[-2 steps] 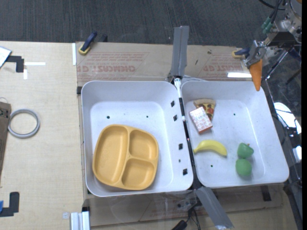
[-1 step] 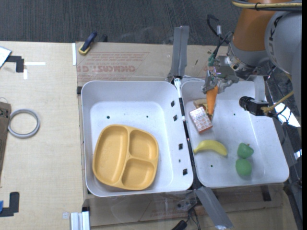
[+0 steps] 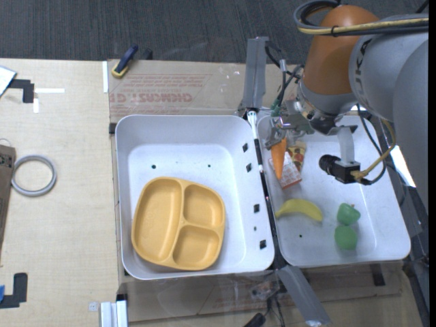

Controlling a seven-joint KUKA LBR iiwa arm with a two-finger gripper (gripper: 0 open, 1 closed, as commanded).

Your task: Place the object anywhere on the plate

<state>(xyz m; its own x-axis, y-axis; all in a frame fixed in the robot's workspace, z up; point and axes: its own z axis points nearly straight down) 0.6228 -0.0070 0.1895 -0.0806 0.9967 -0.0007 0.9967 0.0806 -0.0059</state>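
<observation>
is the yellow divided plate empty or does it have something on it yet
Empty. The yellow three-compartment plastic plate in the left white bin shows bare compartments; the yellow banana and the orange carrot lie in the right white bin.

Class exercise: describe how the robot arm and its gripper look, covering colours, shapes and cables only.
The arm is a thick, rounded grey tube with a glossy orange band above the wrist. Black and yellowish cables loop over the band, and thinner wires trail by the wrist. The gripper is a small metal-grey assembly.

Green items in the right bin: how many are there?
2. One green item lies near the bin's right side, and the other green item sits just below it, nearer the front wall. The arm may hide more.
</observation>
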